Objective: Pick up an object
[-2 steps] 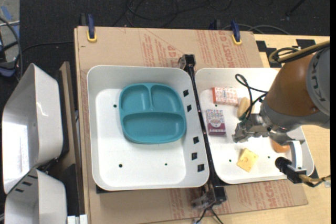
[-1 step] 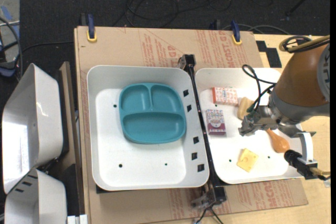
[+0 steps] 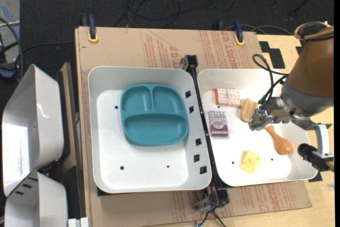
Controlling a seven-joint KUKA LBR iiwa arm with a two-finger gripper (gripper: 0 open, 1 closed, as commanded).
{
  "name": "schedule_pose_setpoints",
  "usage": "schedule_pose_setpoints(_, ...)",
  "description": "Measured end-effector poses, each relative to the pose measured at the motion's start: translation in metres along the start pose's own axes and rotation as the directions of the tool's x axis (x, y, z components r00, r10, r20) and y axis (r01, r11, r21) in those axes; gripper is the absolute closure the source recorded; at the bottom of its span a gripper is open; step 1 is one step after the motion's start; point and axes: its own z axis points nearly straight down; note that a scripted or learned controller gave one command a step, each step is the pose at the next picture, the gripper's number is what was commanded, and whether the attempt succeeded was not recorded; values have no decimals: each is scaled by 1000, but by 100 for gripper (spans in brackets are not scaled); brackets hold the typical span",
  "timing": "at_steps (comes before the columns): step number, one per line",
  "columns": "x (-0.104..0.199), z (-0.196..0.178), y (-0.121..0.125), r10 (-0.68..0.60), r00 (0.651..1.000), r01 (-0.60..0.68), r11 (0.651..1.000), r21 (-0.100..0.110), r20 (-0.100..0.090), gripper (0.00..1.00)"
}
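Observation:
The right bin holds a pink-and-white packet, a purple card packet, a tan bread-like piece, a yellow cheese wedge and an orange drumstick-shaped toy. My gripper hangs low over the right bin, between the tan piece and the orange toy's thin end. Its tips sit close to both objects. The arm's wrist hides how the tips stand.
The left bin holds a teal divided plate. A black divider with clips runs between the bins. Cables trail from the wrist above the right bin. White containers stand off the bench to the left.

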Motion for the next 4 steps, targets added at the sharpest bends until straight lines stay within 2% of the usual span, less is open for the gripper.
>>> schedule_pose_setpoints(2, 116, -21, 30, -7, 1000, 7, 1000, 2, -3, 100)
schedule_pose_setpoints(4, 215, -12, 68, -5, 1000, 5, 1000, 1, -3, 100)
